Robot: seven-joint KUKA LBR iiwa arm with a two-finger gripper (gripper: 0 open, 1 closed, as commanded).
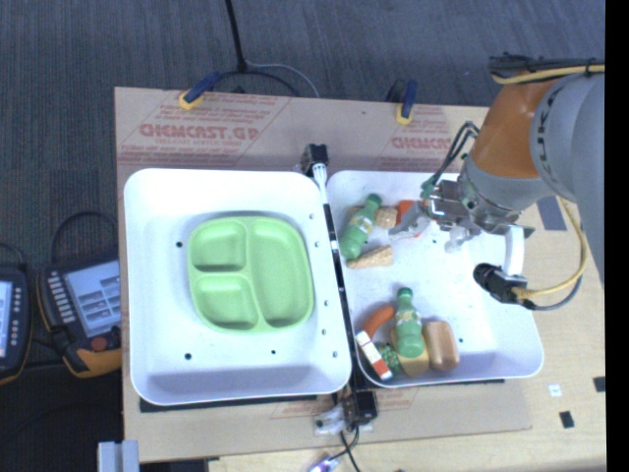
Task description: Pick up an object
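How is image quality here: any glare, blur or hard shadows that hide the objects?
Camera view: even, soft lighting, no hard shadows; the white bins are bright yet not blown out; small items by the gripper look soft; the green tray reads clearly.

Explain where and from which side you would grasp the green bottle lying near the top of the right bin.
Probably grip the green bottle across its body, coming from above. It lies tilted, cap toward the upper right, so close across its narrow width. A bread-like piece crowds its lower end, so stay mid-body.

Green tray (251,271) in left bin (157,352)
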